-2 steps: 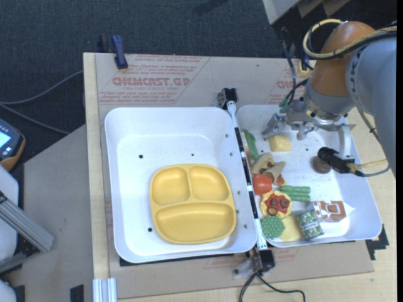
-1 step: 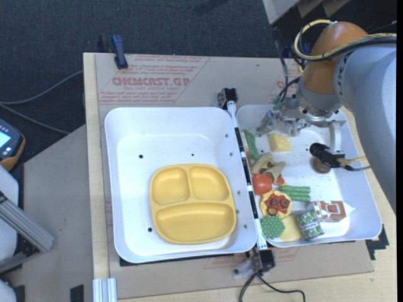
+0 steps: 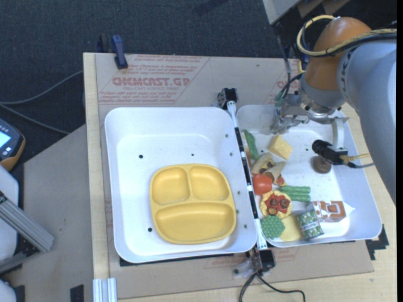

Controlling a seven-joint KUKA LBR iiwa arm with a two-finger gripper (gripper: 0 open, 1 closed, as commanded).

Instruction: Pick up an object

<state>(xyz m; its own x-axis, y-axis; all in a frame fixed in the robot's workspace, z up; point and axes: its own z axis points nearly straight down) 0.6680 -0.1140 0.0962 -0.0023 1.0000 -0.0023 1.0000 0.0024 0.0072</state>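
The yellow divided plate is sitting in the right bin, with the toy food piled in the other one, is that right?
Not quite. The camera view shows the yellow divided plate in the left bin; the toy food is piled in the right bin.

We read red print, "CHEMCAST GP", on the brown board (image 3: 151,80) at upper centre of the frame; the smaller lines stay illegible.

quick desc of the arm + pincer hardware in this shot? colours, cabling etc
The arm is a bulky rounded grey casing with a glossy orange band above the wrist. A thin yellow cable loops over the orange part. Below it sits a small grey metal pincer with thin wires beside it; its finer details are too small to make out.
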